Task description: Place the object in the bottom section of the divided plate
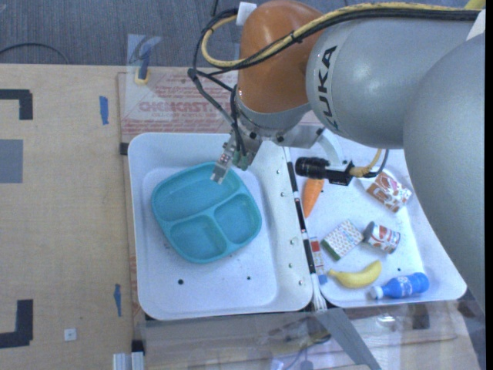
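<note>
Two words I can read from here: "KUKA" on the arm (370, 68) and a faded "ORIENTAL" on the board (roughly). My gripper (223, 168) hangs over the upper rim of the teal divided plate (204, 214) in the left bin (154, 284); its grip I cannot tell. The carrot (310, 196) lies well right of it, in the right bin (439, 276).

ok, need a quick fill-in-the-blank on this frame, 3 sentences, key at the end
1. The divided plate in the left bin is ____ in colour.
2. The banana lies in the ____ bin.
3. The gripper hangs over the plate's ____ rim in the view.

Missing words: blue; right; upper
</note>
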